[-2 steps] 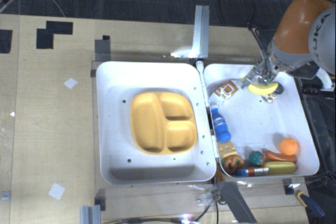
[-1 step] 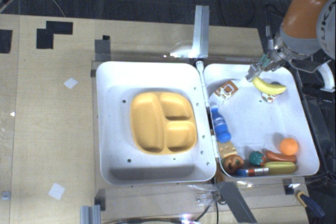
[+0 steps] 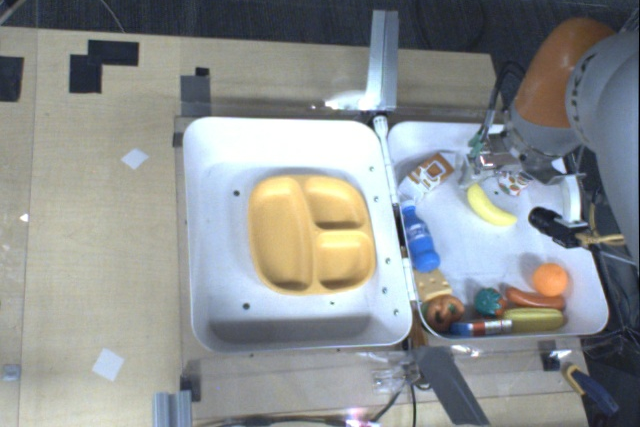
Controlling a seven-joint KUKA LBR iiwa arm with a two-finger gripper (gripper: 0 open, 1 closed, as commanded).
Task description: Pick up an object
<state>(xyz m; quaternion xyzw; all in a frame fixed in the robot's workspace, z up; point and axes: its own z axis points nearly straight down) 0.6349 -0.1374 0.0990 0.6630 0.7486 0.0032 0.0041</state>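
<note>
Objects crowd the right bin's [image 3: 598, 320] near edge — orange ball [image 3: 550, 279], teal ball [image 3: 488, 301], blue bottle [image 3: 418, 237]. Farther back lies 1 curved yellow banana [image 3: 490, 206], just below the gripper [image 3: 487, 155] — grip state indiscernible.

yellow divided tray [image 3: 305, 233] in left bin [image 3: 215, 155].

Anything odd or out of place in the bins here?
Nothing stands out. The yellow divided tray lies flat in the left bin; the banana, blue bottle and orange ball lie loose in the right bin.
</note>
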